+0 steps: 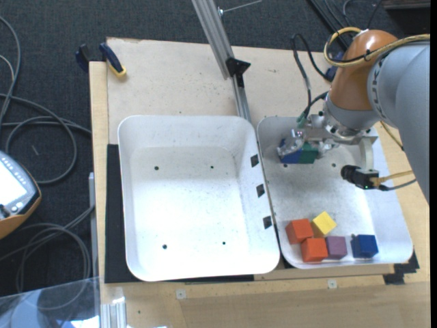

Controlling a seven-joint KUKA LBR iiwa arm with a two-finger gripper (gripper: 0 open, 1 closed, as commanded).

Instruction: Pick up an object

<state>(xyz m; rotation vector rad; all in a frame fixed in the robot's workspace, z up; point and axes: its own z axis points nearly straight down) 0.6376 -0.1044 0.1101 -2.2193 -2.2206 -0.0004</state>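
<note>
A small blue and green block (299, 156) sits between the fingers of the gripper (295, 149), pinched there over the upper part of the right bin (273, 183); whether it hangs clear of the bin floor cannot be told from this slant. The grey arm (403, 74) with its orange band (355, 70) comes in from the right and bends down to that spot.

Lower in the same bin, well apart from the gripper, 5 more blocks lie clustered near the front wall — 2 orange blocks (298, 230) (314, 249) touching, a yellow block (324, 223) just above them, a purple block (336, 246) beside the lower orange one, and a blue block (364, 246) to the right of that.

The left bin (136, 142) sits alongside, its rim meeting the right bin's. A metal rail (213, 26) slants up from between the 2 bins. Cables (41, 149) trail over the dark floor at left.
</note>
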